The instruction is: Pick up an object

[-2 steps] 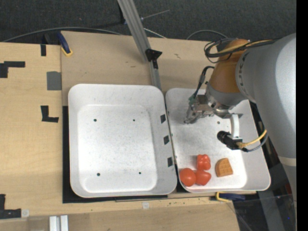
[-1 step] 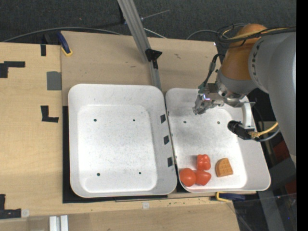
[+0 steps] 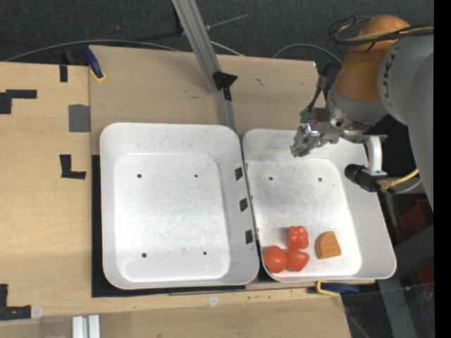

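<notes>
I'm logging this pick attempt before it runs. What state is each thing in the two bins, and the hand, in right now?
Hand: over the far rim of the right bin, nothing visibly in it.
Red pepper-like piece: lying near the right bin's near edge, ungrasped.
Red round pieces: lying together by the near left corner, touching.
Orange-brown block: lying beside the red ones, apart from the hand.
Left bin: sitting flat beside the right bin.

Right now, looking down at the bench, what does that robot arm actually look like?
The arm is bulky and rounded, with smooth grey shells and an orange band above the wrist. Thin black cables loop over the top. It narrows to a small grey metal gripper.
</notes>
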You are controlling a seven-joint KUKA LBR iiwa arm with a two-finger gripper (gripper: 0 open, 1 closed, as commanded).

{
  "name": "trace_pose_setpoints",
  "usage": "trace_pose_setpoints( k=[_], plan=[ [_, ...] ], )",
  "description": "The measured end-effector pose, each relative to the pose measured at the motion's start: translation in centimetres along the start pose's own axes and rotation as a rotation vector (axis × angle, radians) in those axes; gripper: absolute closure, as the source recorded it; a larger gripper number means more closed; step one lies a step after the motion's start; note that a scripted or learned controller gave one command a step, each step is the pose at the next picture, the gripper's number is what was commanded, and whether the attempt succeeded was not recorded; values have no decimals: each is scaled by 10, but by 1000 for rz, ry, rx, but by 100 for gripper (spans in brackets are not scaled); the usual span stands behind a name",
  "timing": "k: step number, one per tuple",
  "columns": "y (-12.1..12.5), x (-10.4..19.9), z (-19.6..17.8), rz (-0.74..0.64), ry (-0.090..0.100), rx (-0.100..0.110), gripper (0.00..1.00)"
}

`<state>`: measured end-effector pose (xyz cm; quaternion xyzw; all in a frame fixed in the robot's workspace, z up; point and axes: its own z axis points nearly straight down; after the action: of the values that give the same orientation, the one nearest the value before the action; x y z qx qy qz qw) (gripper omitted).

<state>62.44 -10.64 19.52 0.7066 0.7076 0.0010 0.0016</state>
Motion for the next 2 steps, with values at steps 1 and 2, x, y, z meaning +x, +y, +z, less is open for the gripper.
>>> trace_pose_setpoints(
  k=[1,2],
  plan=[
    [1,0,-53,0,0,-1,100],
    [-12,46,-41,-3,2,7,100]
  ],
)
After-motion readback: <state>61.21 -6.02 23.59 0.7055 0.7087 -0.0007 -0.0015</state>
